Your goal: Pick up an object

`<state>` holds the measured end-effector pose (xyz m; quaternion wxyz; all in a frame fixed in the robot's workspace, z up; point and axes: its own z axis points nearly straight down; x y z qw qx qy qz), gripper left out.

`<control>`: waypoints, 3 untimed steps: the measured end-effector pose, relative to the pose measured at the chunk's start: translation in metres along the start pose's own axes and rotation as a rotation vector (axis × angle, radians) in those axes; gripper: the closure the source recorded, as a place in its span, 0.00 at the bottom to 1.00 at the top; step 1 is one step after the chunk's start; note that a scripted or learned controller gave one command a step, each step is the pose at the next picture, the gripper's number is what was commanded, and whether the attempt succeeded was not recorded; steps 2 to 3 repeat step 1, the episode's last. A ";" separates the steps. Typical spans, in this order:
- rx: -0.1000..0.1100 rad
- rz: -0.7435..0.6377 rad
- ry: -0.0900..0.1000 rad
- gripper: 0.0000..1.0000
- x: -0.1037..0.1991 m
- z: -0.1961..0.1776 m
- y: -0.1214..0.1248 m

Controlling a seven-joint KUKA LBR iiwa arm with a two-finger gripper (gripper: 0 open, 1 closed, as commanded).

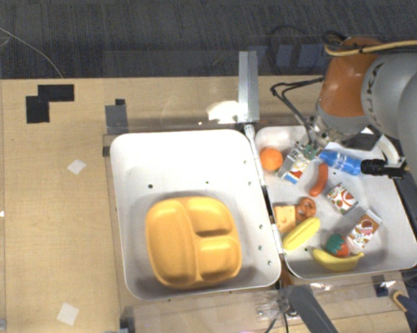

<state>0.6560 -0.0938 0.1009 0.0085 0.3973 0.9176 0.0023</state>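
My gripper (310,148) hangs low over the back of the right bin (401,216), its tip right at the upper edge of a small white, blue and red carton (293,169). Whether it touches the carton is not clear. An orange (270,158) lies just left of the carton. A red sausage (318,179) lies just below the tip and a blue bottle (341,163) to its right. The grey arm with its orange band (345,81) comes in from the upper right.
Nearer the front of the right bin lie a red and white can (342,198), a second carton (364,232), a banana (336,259), a yellow corn cob (301,233) and a cheese wedge (285,215). The left bin (178,143) holds a yellow divided tray (193,238).
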 end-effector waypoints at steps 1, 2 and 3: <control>-0.002 0.055 0.002 1.00 0.050 -0.091 0.024; -0.002 0.055 0.002 1.00 0.050 -0.091 0.024; -0.002 0.055 0.002 1.00 0.050 -0.091 0.024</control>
